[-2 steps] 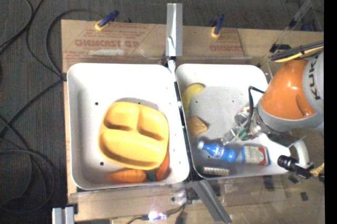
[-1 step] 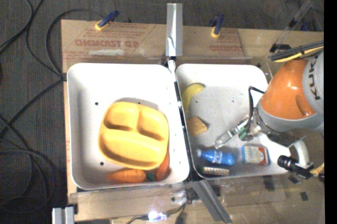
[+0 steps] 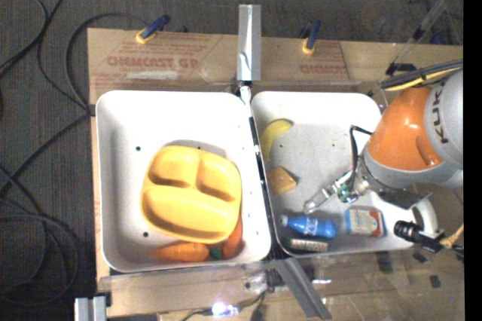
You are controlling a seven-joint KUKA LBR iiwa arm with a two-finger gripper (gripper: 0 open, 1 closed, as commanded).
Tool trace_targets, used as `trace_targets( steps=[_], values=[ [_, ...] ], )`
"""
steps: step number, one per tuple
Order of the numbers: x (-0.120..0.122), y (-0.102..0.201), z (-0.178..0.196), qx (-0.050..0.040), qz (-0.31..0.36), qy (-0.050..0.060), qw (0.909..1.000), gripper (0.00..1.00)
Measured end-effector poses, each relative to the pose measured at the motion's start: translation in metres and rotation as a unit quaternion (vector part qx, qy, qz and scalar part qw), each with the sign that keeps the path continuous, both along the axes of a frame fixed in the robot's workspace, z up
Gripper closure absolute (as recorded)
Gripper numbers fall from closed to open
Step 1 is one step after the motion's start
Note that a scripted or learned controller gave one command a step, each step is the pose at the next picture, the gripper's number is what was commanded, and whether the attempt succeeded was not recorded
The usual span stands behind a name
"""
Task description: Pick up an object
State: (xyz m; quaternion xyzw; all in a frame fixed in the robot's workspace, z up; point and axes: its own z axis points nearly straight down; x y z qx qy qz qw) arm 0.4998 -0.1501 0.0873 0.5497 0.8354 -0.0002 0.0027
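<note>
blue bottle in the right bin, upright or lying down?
Lying down: the blue bottle rests lengthwise on the right bin floor.

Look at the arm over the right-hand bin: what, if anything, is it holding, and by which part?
It cannot be told. The gripper hangs over the right bin, above the blue bottle, and nothing is visibly between the jaws.

You had two white bins: the left bin (image 3: pixel 113 161) carried a yellow tray (image 3: pixel 192 190) over an orange carrot (image 3: pixel 181 252), the right bin (image 3: pixel 324 123) a pale yellow piece (image 3: pixel 275 132), a tan block (image 3: pixel 282 180), a blue bottle (image 3: pixel 309 225) and a red-and-white packet (image 3: pixel 364 221). Your arm (image 3: pixel 410 135) was grey with an orange band; the bench (image 3: pixel 151 59) was brown with red lettering.
</note>
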Motion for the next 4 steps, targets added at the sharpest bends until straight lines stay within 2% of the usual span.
trace_targets(
  steps=[1, 2, 3, 4],
  values=[
    [0.069, -0.003, 0.003, 0.0015, 0.034, 0.002, 0.9994, 0.0],
    [0.151, -0.02, -0.001, 0.0006, 0.056, -0.002, 0.9984, 0.0],
    [0.084, -0.058, 0.048, -0.0001, 0.049, 0.003, 0.9988, 0.0],
    [0.041, -0.065, 0.003, 0.0047, 0.06, -0.001, 0.9982, 0.0]
  ],
)
